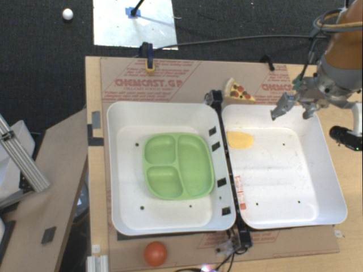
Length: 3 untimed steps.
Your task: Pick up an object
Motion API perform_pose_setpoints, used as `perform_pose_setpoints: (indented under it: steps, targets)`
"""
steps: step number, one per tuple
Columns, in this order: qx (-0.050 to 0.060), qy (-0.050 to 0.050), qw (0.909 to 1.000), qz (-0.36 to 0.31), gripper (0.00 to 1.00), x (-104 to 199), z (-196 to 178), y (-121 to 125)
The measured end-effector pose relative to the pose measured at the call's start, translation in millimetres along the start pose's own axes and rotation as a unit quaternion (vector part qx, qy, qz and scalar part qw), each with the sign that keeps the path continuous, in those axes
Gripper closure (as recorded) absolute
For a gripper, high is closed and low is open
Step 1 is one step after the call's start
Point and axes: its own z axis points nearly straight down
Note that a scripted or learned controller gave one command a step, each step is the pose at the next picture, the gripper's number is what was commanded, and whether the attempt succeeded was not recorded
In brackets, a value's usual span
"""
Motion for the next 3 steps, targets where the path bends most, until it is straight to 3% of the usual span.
perform_pose_setpoints:
  steps: [1,3]
  targets:
    - [-0.005,-0.001,1.0,-0.001,0.0,0,-6,2]
    - [-0.004,-0.001,1.0,0.0,0.0,-1,78,-4]
